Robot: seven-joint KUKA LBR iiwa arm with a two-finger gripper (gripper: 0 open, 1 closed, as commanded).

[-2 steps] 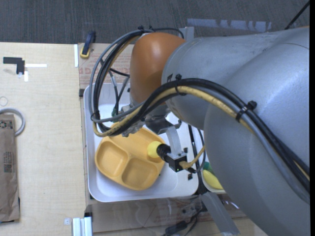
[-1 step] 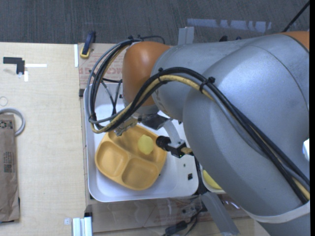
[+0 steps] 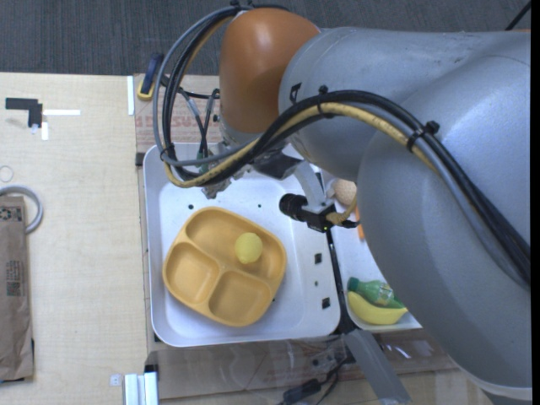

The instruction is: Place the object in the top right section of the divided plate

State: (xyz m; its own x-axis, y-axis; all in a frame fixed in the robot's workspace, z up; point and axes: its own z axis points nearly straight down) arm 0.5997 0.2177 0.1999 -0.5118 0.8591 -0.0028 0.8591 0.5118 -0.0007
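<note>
The small round yellow ball (image 3: 248, 247), smooth and matte, lies inside the mustard-yellow divided plastic plate (image 3: 190, 287), in its upper right compartment, close to the raised ridge. Judging by that, the placing looks done, with only the arm's pulling clear perhaps left. The plate is rounded, with three sections split by low moulded ridges, and it rests in the shallow white bin (image 3: 169, 192) on the left. The bulky grey arm with its glossy orange band (image 3: 257, 66) and black cables hangs over the bin. Whether the hand is open or closed, I cannot tell. In the neighbouring bin lie a yellow banana-shaped toy (image 3: 375, 310) and a pale rounded object (image 3: 344, 192).
</note>
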